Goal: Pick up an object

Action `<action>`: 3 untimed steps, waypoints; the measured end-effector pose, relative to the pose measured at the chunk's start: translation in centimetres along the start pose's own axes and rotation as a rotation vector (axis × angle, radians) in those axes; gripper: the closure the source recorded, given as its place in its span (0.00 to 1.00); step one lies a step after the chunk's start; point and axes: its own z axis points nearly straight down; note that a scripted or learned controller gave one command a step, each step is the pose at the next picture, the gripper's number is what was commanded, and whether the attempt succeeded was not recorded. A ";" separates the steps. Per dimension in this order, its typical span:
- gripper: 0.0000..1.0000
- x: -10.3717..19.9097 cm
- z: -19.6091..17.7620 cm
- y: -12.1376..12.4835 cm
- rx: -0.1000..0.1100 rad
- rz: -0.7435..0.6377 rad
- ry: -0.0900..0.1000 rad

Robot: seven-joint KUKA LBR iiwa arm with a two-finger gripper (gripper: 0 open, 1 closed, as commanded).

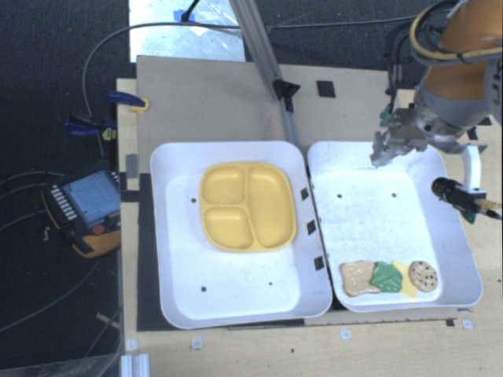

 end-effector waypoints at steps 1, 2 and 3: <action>1.00 5.6 -0.1 -1.4 0.001 0.000 0.000; 1.00 11.2 1.6 -2.8 0.002 0.000 0.000; 1.00 16.9 3.1 -3.2 0.002 0.000 0.000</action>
